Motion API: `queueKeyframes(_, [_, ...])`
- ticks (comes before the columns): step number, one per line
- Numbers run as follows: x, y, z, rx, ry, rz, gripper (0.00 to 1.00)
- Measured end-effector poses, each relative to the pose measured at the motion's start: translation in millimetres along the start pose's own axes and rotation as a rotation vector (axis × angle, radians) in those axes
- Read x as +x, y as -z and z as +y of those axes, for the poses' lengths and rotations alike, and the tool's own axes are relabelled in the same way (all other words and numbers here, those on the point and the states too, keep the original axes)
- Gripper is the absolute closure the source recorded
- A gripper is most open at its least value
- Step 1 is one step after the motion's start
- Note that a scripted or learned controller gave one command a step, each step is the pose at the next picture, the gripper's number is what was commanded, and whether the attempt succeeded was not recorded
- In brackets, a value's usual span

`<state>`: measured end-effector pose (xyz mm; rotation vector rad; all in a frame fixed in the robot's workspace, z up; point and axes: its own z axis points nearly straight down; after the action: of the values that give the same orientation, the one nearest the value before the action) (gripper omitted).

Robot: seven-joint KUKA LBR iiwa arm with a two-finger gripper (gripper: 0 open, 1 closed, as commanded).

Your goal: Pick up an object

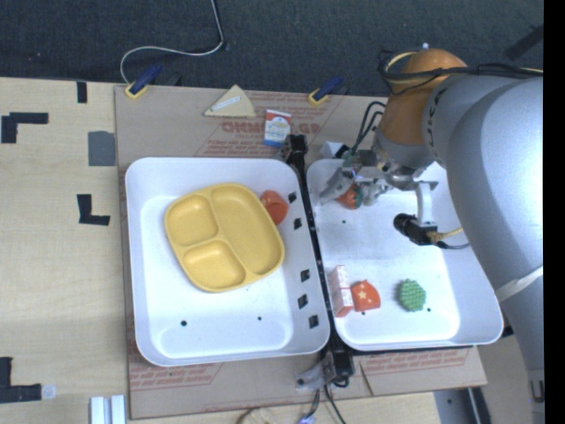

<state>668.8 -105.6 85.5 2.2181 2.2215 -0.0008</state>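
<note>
The gripper (pixel 350 190) sits low in the right bin (pixel 441 325), at a small red object (pixel 350 198). Whether it pinches the object cannot be told. A yellow tray (pixel 222 235) fills the neighbouring left bin (pixel 150 325).

Glossy yellow plastic tray (pixel 224 236), smooth white plastic bins (pixel 150 263), matt cardboard underlay (pixel 203 140), pale wood-look bench (pixel 53 281).

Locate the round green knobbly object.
The round green knobbly object lies in the right white bin, near its front edge, just right of the red-and-white object.
</note>
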Motion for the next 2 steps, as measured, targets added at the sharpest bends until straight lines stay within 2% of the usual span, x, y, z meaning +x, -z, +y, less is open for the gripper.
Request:
queueKeyframes(1, [8.3, -0.2, -0.5, 0.001, -0.001, -0.002, 0.00])
queueKeyframes(2, [-12.8, 0.2, 0.1, -0.001, 0.000, 0.000, 0.00])
